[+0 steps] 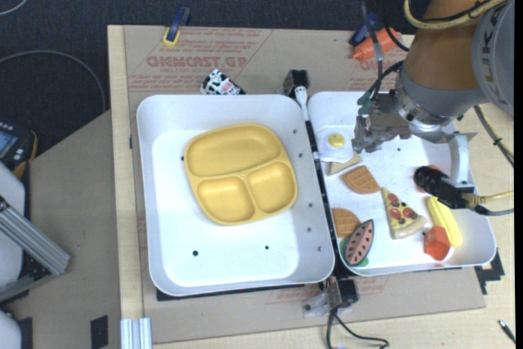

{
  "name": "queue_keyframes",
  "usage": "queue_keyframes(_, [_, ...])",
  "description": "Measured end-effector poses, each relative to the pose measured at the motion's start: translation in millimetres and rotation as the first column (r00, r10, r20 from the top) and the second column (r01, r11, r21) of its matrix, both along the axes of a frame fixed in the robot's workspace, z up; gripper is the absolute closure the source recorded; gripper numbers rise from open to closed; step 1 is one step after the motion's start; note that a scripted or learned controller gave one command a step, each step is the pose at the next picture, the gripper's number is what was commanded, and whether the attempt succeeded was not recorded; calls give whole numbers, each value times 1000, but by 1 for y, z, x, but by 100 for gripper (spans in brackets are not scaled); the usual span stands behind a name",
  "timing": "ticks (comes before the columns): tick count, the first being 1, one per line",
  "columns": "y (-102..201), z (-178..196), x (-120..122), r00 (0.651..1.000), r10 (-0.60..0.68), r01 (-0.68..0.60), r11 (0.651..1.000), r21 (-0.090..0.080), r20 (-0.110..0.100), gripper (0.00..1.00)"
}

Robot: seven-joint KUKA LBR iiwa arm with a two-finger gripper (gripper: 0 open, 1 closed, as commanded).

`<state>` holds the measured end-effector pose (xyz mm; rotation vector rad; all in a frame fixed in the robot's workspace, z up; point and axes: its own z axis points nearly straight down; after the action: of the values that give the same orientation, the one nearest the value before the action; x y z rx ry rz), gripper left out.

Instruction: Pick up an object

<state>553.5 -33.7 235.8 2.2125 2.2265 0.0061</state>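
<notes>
My gripper (pixel 364 140) hangs over the back left part of the right bin (pixel 482 237), just right of a toy fried egg (pixel 336 142). In front of it lies a brown toy biscuit (pixel 359 180). Further forward are a pizza slice (pixel 402 215), a yellow banana (pixel 444 221), a small red piece (pixel 437 246), a round waffle (pixel 344 219) and a watermelon slice (pixel 359 243). Nothing is seen in the gripper's hold.
The left bin (pixel 163 200) holds a yellow divided plate (pixel 239 173). A black divider strip (pixel 314 167) runs between the bins. On the bench behind the bins lie a black-and-white toy (pixel 221 83), a blue-yellow clamp (pixel 174 28) and an orange piece (pixel 368 49).
</notes>
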Motion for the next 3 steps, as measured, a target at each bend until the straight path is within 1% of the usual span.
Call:
queue_keyframes(1, [3, -10, -3, 1000, -5, 5, 1000, 0, -8, 100])
queue_keyframes(2, [4, -15, -4, 1000, -6, 6, 1000, 0, -8, 100])
queue_keyframes(3, [7, -15, 12, 1000, -5, 5, 1000, -2, -1, 100])
